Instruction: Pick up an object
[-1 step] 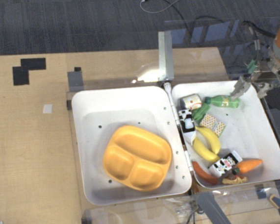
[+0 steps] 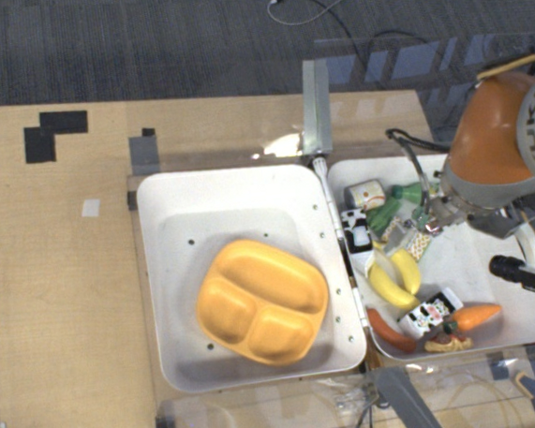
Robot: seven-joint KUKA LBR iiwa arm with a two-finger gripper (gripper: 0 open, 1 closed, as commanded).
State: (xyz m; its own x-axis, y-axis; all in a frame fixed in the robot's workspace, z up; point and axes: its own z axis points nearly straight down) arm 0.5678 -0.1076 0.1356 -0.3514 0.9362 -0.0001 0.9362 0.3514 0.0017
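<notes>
Two white bins are seen side by side. The left bin (image 2: 164,265) is occupied by a yellow divided tray (image 2: 262,299), lying slightly askew. The right bin (image 2: 522,320) is reached into by the arm (image 2: 496,139). The gripper (image 2: 426,223) is positioned over a green object (image 2: 394,204), just above the bananas (image 2: 396,278). A carrot (image 2: 475,315) lies near the front wall.

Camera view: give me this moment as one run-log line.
arm over right bin | gripper low among toys by bananas | nothing seen held | yellow tray in left bin
</notes>
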